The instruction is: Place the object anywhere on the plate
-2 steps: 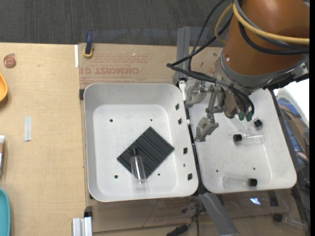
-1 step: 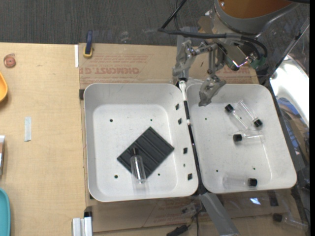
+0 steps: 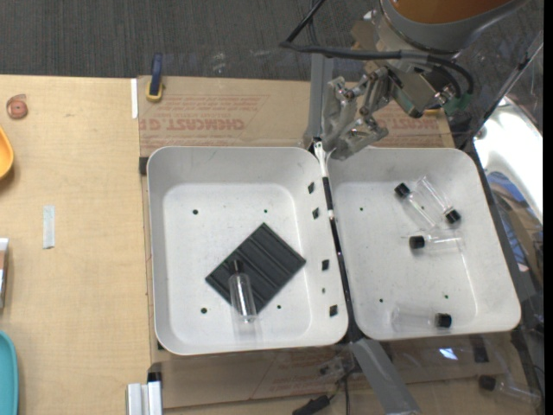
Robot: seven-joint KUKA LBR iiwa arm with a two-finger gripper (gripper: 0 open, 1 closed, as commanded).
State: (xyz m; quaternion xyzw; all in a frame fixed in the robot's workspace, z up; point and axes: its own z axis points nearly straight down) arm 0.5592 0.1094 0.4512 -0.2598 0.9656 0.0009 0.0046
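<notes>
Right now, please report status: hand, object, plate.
Hand above the bins' rear divider, nothing seen in it. One vial lying on black plate. Other vials in right bin.

Black ribbed plate [image 3: 257, 264], white bins [image 3: 173, 180]

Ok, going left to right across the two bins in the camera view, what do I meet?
Left bin, then the dark ribbed plate with a clear vial lying on its near corner, then the right bin holding four black-capped clear vials.

Clear vial [image 3: 242, 294] lying on black ridged plate [image 3: 259, 262], left bin
</notes>
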